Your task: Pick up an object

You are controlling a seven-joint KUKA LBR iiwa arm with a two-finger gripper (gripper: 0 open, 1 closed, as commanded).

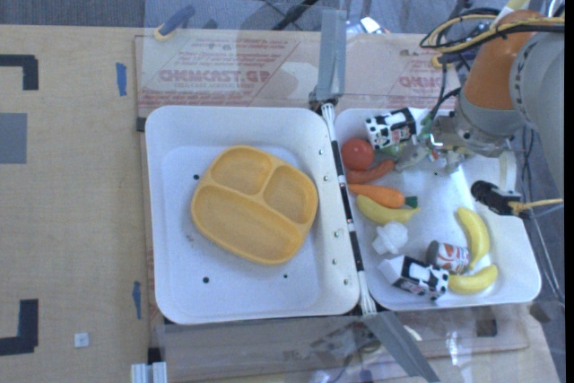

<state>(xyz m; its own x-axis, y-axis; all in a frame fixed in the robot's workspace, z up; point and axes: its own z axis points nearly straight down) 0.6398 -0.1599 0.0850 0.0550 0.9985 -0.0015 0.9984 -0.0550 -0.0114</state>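
Note:
The right bin (525, 233) holds several toys. A black-and-white cow-patterned block (390, 128) lies at its far edge, with a red tomato (357, 153) to its left. Below them are an orange carrot (381, 194) and a yellow banana (386, 211). A white lump (390, 239), a second cow-patterned block (420, 277), a small can (451, 256) and two more bananas (473, 233) lie toward the front. My gripper (420, 150) hangs low over the far part of this bin, just right of the cow block and above the carrot. The orange-banded wrist (493, 72) rises behind it.
The left bin (170, 148) holds a yellow divided plate (254, 204). A raised divider (345, 211) separates the two bins. Cables (466, 27) loop beside the arm at the upper right. A clear plastic sheet (233, 67) lies behind the bins.

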